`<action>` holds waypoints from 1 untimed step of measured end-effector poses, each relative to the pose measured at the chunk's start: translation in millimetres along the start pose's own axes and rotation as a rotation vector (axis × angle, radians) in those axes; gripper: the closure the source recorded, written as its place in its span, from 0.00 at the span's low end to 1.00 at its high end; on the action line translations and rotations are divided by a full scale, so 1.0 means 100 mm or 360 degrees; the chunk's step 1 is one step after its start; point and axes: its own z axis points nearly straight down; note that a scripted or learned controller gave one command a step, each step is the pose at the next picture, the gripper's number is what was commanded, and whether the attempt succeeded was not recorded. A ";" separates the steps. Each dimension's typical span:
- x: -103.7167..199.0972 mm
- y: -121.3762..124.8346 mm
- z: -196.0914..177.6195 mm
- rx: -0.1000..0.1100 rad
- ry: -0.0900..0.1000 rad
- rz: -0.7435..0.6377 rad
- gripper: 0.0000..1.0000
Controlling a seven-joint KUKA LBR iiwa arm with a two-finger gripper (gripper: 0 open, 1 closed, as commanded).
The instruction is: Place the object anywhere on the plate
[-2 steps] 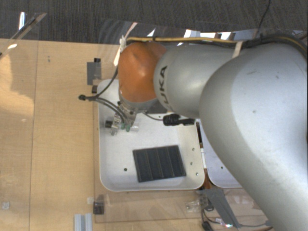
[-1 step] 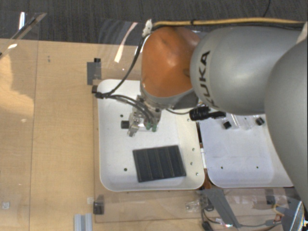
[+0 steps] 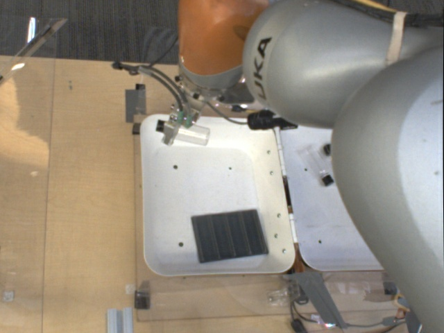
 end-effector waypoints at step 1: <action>0.37 -0.19 1.48 0.0000 0.0001 0.0096 1.00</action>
